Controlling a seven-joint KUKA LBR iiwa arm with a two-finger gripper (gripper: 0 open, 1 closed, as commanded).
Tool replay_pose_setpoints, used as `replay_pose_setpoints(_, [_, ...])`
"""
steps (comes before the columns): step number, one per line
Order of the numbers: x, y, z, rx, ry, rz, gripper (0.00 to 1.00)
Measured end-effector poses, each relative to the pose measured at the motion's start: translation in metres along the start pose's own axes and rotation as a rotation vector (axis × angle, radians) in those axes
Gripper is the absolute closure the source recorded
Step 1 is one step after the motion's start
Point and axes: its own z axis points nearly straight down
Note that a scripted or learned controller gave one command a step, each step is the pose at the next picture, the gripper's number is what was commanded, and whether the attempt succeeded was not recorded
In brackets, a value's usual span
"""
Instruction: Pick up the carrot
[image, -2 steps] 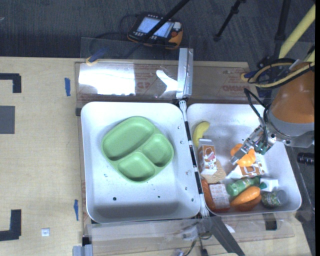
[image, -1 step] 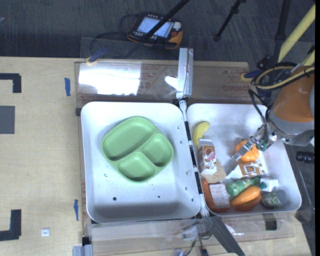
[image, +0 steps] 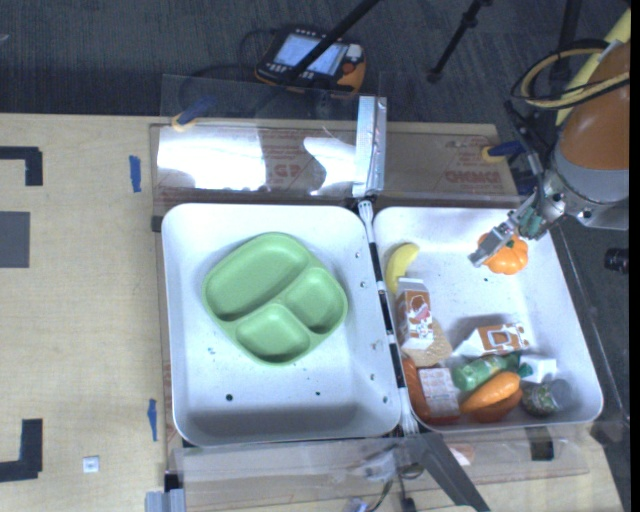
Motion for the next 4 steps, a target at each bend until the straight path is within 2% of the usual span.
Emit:
replay_pose_setpoints(1, [0.016, -0.004, 0.005, 0.004, 0.004, 0.255, 1.0])
replay_pose_setpoints(2, [0.016, -0.003, -0.005, 0.001, 0.0, 0.253, 1.0])
replay_pose_setpoints(3, [0.132, 0.025, -0.017, 0.005, 0.004, 0.362, 1.0])
replay_pose_setpoints(4, [0.197, 0.048, -0.022, 0.006, 0.003, 0.652, 1.0])
